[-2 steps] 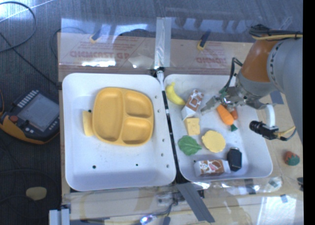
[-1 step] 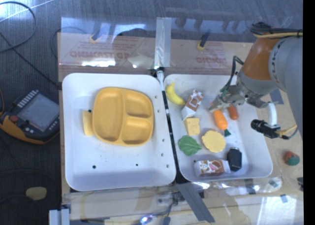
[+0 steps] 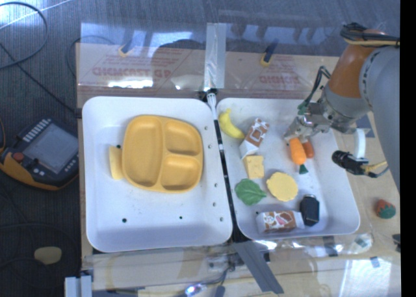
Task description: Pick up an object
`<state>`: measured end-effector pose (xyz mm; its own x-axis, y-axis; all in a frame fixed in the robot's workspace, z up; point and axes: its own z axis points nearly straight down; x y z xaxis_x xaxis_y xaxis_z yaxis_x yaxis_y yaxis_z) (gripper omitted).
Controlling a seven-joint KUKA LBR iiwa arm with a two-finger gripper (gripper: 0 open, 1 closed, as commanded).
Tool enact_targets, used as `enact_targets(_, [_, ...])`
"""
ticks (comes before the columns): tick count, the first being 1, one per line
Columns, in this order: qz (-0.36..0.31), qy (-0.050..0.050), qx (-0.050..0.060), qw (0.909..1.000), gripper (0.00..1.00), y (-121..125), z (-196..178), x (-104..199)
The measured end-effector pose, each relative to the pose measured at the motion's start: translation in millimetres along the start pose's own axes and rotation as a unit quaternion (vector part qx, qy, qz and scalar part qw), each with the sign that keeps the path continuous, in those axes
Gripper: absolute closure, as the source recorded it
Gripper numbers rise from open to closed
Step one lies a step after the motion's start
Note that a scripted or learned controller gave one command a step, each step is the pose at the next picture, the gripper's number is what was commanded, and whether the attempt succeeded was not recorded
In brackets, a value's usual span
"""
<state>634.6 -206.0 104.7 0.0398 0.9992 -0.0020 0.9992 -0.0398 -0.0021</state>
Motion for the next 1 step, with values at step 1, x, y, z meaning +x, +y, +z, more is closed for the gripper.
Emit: enact_targets(1, [-0.097,-0.001,-0.001,0.9952,1.00,12.5,-106.2,72.2])
